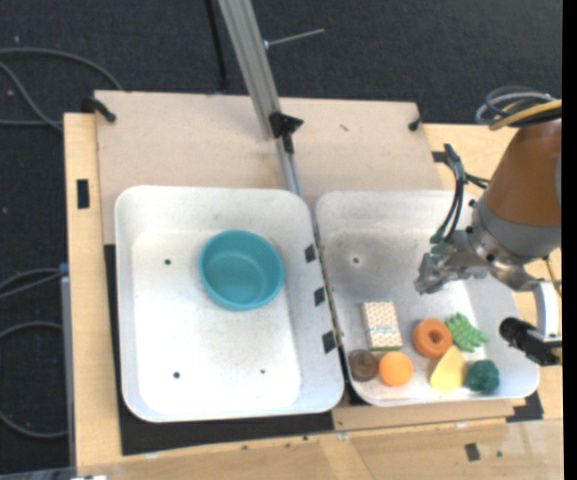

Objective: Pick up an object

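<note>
The gripper (436, 274) is hovering over bare floor in the right bin (368, 228); whether it is grasping anything I cannot tell. Just below it, objects are crowding the near edge: a patterned box (382, 324), orange ring (432, 337), orange ball (396, 369), yellow piece (448, 371). A teal bowl (241, 269) is sitting in the left bin (158, 368).

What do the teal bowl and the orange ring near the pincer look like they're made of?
Teal bowl: likely moulded plastic, one even colour, smooth with a soft sheen at the rim. Orange ring: looks like matte toy plastic or foam, doughnut-shaped with a dark hole; too small to tell which.
</note>
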`<state>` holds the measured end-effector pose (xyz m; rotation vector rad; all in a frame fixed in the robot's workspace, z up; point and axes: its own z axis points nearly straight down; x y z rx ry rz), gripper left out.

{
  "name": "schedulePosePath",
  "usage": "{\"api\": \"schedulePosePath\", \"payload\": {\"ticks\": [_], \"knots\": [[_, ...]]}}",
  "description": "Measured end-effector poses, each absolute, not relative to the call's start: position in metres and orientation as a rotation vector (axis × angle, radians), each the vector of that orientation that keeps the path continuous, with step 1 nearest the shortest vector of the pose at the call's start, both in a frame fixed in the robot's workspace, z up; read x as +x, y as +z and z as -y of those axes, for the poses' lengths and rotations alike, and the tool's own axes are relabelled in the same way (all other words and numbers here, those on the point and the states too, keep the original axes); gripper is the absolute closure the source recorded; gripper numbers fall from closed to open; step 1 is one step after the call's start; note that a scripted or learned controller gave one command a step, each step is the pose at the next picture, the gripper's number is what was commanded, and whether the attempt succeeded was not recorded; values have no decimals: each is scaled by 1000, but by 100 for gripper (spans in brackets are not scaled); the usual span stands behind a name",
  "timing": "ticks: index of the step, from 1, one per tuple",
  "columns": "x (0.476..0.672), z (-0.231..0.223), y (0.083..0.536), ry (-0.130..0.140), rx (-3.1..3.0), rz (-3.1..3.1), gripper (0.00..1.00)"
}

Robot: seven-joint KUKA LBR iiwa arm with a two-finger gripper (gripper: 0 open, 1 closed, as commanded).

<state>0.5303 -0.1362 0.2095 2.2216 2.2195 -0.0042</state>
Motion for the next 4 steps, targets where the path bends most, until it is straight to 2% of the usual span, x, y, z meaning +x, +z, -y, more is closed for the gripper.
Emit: {"api": "schedulePosePath", "payload": {"ticks": [1, 2, 4], "knots": [[558, 79, 215, 5, 2211, -2231, 100], [571, 29, 214, 3, 2213, -2231, 100], [622, -74, 246, 6, 2212, -2230, 100]]}}
